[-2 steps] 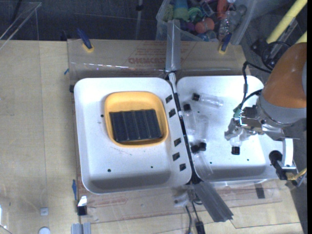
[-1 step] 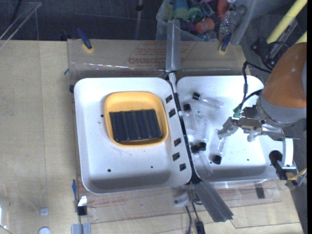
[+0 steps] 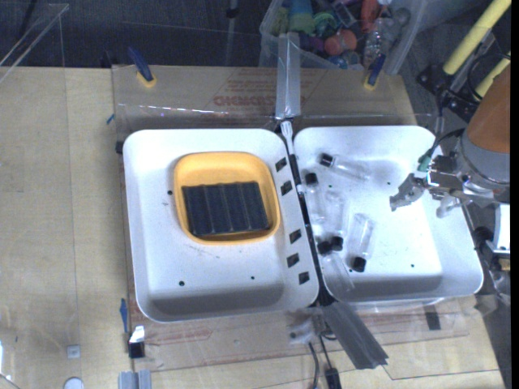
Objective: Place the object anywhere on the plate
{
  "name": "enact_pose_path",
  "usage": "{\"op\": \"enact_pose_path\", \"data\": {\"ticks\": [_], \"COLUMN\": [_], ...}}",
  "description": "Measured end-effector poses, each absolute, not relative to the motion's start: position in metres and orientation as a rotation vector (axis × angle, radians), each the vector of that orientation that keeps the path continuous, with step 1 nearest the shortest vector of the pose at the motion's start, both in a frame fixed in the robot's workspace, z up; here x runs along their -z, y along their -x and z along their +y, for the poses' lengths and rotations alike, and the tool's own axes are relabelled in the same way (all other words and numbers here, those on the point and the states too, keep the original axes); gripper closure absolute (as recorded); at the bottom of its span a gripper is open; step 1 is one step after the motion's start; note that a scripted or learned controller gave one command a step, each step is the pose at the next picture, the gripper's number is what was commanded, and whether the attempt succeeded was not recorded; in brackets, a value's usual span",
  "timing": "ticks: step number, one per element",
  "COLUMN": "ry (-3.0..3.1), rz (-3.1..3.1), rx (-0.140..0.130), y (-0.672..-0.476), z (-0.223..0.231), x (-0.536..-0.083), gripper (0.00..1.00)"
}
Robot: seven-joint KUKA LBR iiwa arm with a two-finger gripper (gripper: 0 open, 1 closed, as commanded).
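A yellow rounded-square plate (image 3: 191, 172) lies in the left white bin (image 3: 154, 282). A dark ribbed rectangular object (image 3: 225, 207) rests flat on the plate, filling most of it. My gripper (image 3: 422, 201) hangs over the right edge of the right white bin (image 3: 413, 278), far from the plate. Its two grey fingers (image 3: 401, 195) stand apart and open, with nothing between them. Several clear plastic vials with black caps lie in the right bin, one (image 3: 359, 235) near the middle and one (image 3: 345, 168) toward the back.
A ridge with black tabs (image 3: 292, 217) divides the two bins. A clear tub of colourful toys (image 3: 336, 10) stands behind the bins. The arm's orange band (image 3: 493, 120) rises at the right edge. A metal strip (image 3: 357, 339) lies in front of the bins.
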State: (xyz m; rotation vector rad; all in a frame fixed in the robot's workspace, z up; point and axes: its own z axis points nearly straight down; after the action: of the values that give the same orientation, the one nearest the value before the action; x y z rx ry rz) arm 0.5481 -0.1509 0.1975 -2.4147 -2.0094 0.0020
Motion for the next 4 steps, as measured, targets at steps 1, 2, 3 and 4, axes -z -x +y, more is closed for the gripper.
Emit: {"op": "enact_pose_path", "data": {"ticks": [1, 2, 3, 4], "ry": [2.144, 2.014, 1.733, 1.72], "rz": [-2.302, -2.415, -2.628, -2.628], "rx": [0.0, 0.001, 0.001, -0.001], "y": [-0.598, -0.659, -0.669, -0.668], "z": [-0.207, -0.22, -0.22, -0.219], "x": [-0.21, -0.273, -0.269, -0.254], "gripper": [0.0, 0.0, 0.0, 0.0]}}
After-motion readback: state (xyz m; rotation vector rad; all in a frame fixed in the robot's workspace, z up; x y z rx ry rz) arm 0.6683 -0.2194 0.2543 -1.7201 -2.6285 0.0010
